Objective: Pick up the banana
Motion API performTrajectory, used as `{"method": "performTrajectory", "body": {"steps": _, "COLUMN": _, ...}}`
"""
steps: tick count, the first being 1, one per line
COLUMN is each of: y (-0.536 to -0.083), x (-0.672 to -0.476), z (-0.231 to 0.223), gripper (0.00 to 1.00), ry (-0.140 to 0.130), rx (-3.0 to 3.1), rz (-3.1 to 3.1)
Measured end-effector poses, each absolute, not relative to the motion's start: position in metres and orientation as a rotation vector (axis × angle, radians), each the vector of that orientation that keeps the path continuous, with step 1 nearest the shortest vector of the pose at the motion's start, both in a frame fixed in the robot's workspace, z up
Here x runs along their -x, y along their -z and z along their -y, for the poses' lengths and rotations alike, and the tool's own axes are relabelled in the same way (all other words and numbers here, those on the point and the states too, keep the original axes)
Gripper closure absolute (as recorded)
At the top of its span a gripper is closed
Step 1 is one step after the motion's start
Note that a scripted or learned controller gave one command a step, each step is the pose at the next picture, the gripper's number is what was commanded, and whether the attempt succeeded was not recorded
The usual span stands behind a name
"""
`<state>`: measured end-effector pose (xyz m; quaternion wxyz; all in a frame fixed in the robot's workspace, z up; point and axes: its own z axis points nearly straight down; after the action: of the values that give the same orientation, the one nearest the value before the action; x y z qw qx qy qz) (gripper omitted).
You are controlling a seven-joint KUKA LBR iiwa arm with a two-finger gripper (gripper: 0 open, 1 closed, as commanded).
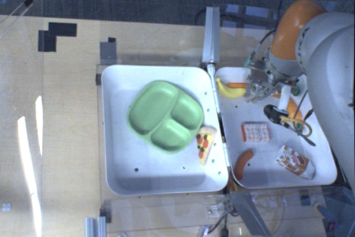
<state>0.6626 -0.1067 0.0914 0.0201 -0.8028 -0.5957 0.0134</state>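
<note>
The yellow banana (229, 89) lies curved in the far left corner of the right bin (327, 172), with a small orange stick-shaped piece (238, 85) resting against its upper side. My gripper (255, 90) hangs low just to the right of the banana's right end, close to it or touching it. The wrist and the grey arm with its orange band (294, 25) come in from the right and cover the bin's far right part. Nothing is seen lifted.
In the right bin lie a square waffle-like cracker (255, 132), a brown sausage (243, 163) and a small printed packet (292, 160). The left bin (119, 175) holds a green divided plate (166, 115) and a pizza slice (205, 143) by its right wall.
</note>
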Motion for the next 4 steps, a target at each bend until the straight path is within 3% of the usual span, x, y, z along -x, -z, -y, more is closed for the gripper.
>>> {"method": "performTrajectory", "body": {"steps": 1, "y": -0.091, "x": -0.662, "z": 0.106, "gripper": 0.00, "ry": -0.045, "rx": 2.487, "rz": 1.847}}
{"method": "performTrajectory", "body": {"steps": 2, "y": -0.085, "x": -0.662, "z": 0.100, "gripper": 0.00, "ry": -0.044, "rx": 2.450, "rz": 1.942}}
{"method": "performTrajectory", "body": {"steps": 3, "y": -0.119, "x": -0.631, "z": 0.138, "gripper": 0.00, "ry": 0.000, "rx": 2.811, "rz": 1.402}}
{"method": "performTrajectory", "body": {"steps": 4, "y": -0.178, "x": -0.660, "z": 0.178, "gripper": 0.00, "ry": 0.002, "rx": 2.902, "rz": 1.208}}
